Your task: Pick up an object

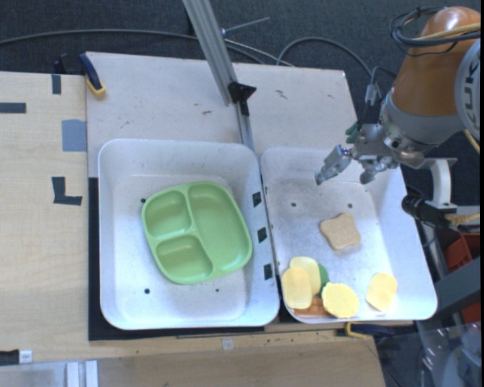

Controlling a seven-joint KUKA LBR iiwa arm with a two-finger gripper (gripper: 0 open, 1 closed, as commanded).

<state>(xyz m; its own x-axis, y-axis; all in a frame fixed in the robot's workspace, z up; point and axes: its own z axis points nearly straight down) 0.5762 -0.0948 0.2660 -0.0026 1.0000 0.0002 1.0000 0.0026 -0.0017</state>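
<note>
Camera view, looking down on the counter (pixel 169 95).

Left bin (pixel 113 216): holds one green divided plate (pixel 197 232), three compartments, lying flat and slightly turned, roughly mid-bin. Nothing sits in its compartments.

Right bin (pixel 403 240): several small pieces.
- Tan slice of bread (pixel 340 232), flat, near the middle of the bin, apart from the rest.
- Cluster along the near edge: a yellow piece (pixel 304 268) and an orange-yellow piece (pixel 298 289) touching or overlapping at the near-left corner, with a bit of green (pixel 323 275) showing just behind them.
- A round yellow piece (pixel 340 300) just right of that cluster, touching it.
- Another yellow piece (pixel 381 290) further right, near the right wall, a little apart from the round one.

Arm (pixel 436 63): reaches in from the right, orange band visible. End effector (pixel 351 166) hangs over the far part of the right bin, beyond the bread slice and apart from it. Its two fingers look spread and released; nothing is seen between them.

Other: a grey metal pole (pixel 214 43) slants across the far side of the counter toward the gap between the bins. A blue-and-yellow clamp (pixel 91 75) sits at the far-left corner.
</note>
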